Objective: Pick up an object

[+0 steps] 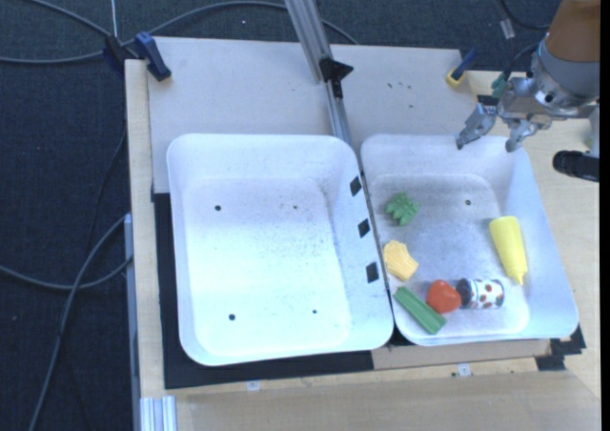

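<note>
gripper up at the back rim, five toys waiting in the right bin

no brand or readable writing anywhere; the one patterned piece is a small white cylinder with red spots and a dark end (479,293), lying on its side. count in the right-hand shallow white plastic bin (534,210): five things, one of each. a small green leafy toy (401,209) near the middle, a yellow ridged corn-like piece (399,259) just below it, a flat green stick (419,310) at the front edge, a red rounded tomato-like toy (442,297) touching the stick and the spotted cylinder, and a yellow squeeze bottle (510,247) along the right wall. the left-hand white bin (257,153) sits alongside. the grey two-finger gripper (495,137) hovers over the right bin's back rim, fingers spread apart, nothing between them, well clear of every toy.
</note>
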